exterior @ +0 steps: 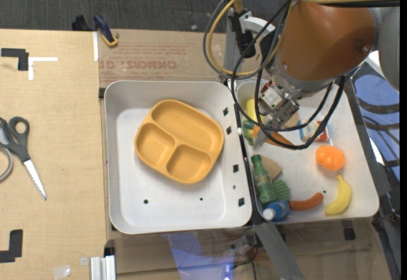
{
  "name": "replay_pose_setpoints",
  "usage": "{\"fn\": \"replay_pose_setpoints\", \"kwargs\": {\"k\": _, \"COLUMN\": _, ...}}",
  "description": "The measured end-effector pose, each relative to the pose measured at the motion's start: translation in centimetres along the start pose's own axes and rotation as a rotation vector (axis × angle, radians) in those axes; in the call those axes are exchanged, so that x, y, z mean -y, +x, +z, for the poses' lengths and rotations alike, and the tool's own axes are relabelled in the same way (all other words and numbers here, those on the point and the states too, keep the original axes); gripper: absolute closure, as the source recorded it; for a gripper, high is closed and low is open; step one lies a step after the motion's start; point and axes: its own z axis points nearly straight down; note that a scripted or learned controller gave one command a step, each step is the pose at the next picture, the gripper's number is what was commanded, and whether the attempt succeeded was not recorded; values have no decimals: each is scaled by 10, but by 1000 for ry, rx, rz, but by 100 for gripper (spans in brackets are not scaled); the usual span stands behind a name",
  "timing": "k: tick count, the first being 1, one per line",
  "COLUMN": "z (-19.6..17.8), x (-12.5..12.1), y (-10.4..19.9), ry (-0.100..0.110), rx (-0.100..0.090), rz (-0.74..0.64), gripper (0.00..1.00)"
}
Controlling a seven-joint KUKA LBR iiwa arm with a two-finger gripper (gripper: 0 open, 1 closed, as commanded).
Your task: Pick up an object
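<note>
My gripper (266,127) hangs under the big orange wrist band (321,30), low over the back left part of the right bin (362,145). Right beneath it lie a yellow item (250,109), a small green and orange piece (250,133) and an orange carrot-like piece (280,140). I cannot see whether anything is held. Further right sits an orange ball (330,158), with a banana (339,196) in front of it. A green bottle (263,183), a tan wedge (273,169), a red chili (306,202) and a blue-capped item (276,211) lie along the front left.
The left bin (121,164) holds a yellow divided plate (179,140). Black and yellow cables (222,30) loop off the wrist above the bins' back edge. Scissors (22,154) lie on the cardboard at the far left. A metal divider (240,158) separates the bins.
</note>
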Motion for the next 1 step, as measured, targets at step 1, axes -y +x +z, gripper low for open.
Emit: {"fn": "replay_pose_setpoints", "kwargs": {"k": 1, "z": -17, "x": 11, "y": 45, "ry": 3, "rx": -2, "rz": -202, "gripper": 100}}
